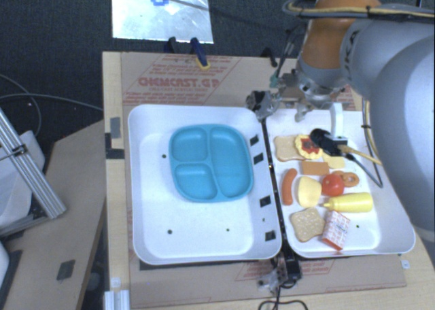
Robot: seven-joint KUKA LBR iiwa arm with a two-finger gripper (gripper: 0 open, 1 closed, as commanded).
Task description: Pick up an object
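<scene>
Fingers on the gripper [317, 106] are hiding their state, I cannot tell; mustard bottle [349, 202] is looking light, slick; I'm favouring its middle.

Two white bins [149, 166] [389, 228], one blue plate [209, 163], one sausage [288, 186], one yellow bottle [349, 202].

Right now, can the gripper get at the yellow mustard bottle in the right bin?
Probably yes. The mustard bottle lies on its side with nothing over it, and the gripper hangs over the far end of the right bin. The tomato crowds its far side, which could hamper a grasp.
</scene>
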